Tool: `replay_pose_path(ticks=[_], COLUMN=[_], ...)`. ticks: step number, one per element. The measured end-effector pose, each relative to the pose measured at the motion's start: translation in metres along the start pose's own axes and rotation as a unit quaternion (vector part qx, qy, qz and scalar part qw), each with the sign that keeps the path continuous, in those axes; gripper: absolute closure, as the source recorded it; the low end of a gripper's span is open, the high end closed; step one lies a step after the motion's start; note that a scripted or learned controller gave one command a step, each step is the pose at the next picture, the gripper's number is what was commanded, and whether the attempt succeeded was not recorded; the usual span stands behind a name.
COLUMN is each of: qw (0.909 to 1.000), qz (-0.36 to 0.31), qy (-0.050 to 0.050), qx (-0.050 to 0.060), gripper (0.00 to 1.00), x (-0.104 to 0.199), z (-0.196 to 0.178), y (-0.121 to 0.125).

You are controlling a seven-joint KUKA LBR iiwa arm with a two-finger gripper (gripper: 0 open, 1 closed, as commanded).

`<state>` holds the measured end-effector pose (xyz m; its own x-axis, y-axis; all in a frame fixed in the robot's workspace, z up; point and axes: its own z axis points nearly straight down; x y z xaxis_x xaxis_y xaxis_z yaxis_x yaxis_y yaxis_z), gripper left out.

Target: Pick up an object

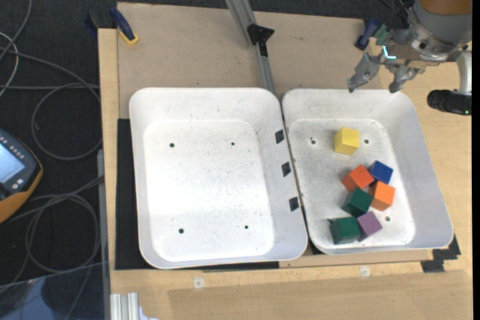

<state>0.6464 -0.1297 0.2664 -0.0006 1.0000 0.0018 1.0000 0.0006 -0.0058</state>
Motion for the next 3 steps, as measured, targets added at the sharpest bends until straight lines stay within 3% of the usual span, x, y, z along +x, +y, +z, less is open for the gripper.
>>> replay_pose_path(ticks=[1,3], qw=[1.0000,1.0000], qz=[-0.001,0.001], qy=[-0.001,-0.001], qx=[-0.002,0.000], gripper=[0.00,0.00], x=[0.000,-0.012], z=[-0.003,0.090], y=[0.001,-0.010])
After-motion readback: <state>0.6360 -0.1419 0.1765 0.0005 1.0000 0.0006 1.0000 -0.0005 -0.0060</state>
